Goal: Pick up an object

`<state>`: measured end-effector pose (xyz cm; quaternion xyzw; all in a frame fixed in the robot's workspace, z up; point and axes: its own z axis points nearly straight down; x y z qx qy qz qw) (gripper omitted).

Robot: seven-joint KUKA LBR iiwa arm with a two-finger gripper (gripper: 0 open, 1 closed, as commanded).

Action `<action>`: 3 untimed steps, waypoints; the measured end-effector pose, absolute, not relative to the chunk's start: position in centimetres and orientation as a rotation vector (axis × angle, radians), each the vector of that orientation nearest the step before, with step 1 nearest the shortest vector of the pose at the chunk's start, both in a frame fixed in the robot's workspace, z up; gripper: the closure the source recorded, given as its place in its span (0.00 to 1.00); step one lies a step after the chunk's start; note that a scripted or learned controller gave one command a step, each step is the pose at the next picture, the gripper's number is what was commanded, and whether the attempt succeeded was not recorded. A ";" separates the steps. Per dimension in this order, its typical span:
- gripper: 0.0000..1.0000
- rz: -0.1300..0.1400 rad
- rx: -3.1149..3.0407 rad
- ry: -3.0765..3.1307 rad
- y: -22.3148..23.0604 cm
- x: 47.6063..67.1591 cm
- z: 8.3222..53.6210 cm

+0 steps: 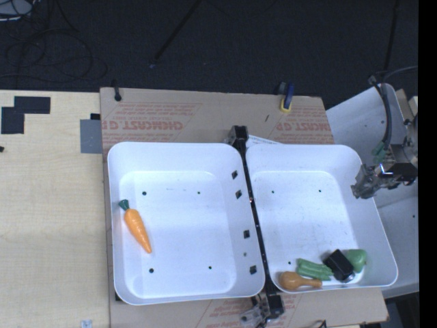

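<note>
Gripper (365, 183), its state impossible to tell, hangs at the right bin (372, 183) rim; the carrot (138, 229) looks light, rigid, slick, best pinched mid-body.

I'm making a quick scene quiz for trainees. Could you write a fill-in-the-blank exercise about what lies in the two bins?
1. The orange plastic carrot with a green top lies alone in the ____ white bin.
2. The small black block lies in the right white bin, near its ____ right corner.
3. The green bean pod lies just above the ____ pear-shaped gourd.
4. The grey two-finger gripper hangs at the right bin's ____ rim.

Missing words: left; front; orange; right
</note>
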<state>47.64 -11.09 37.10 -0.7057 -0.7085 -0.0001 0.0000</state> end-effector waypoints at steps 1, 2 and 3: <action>1.00 0.008 -2.212 -2.219 -7.4 48.5 29.8; 1.00 -0.006 -2.236 -2.226 -14.7 53.0 41.1; 1.00 -0.008 -2.231 -2.227 -15.6 47.4 51.8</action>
